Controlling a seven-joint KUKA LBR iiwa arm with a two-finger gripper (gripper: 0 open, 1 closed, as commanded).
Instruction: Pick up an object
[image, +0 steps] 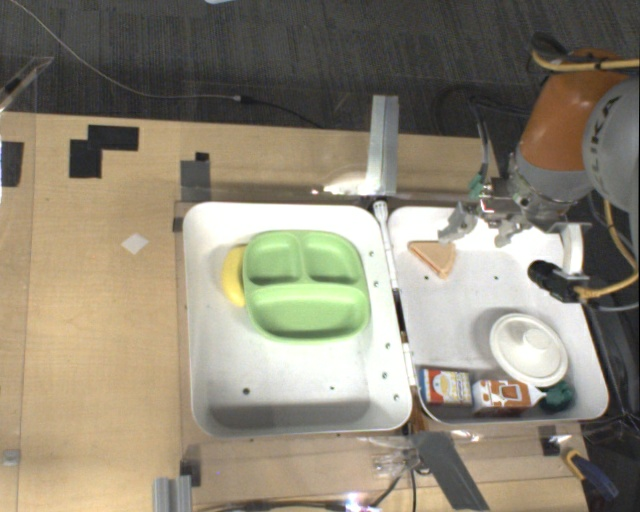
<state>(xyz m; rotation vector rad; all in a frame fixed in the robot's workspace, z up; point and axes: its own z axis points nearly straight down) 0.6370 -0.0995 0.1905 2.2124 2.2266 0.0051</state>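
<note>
We see the gripper (484, 222) hanging over the far end of the right bin (590, 345), its two fingers spread apart and holding nothing. A tan wedge-shaped piece (436, 257) lies just beside it, likely the chosen object. The white bowl (528, 347) and the carton (474, 390) rest near the bin's front wall, the green divided plate (304, 283) in the left bin (215, 380).

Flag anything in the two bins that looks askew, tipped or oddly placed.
In the left bin, a yellow object lies mostly hidden under the green divided plate. In the right bin, the carton lies on its side along the near wall. The white bowl and tan wedge look ordinary.
</note>
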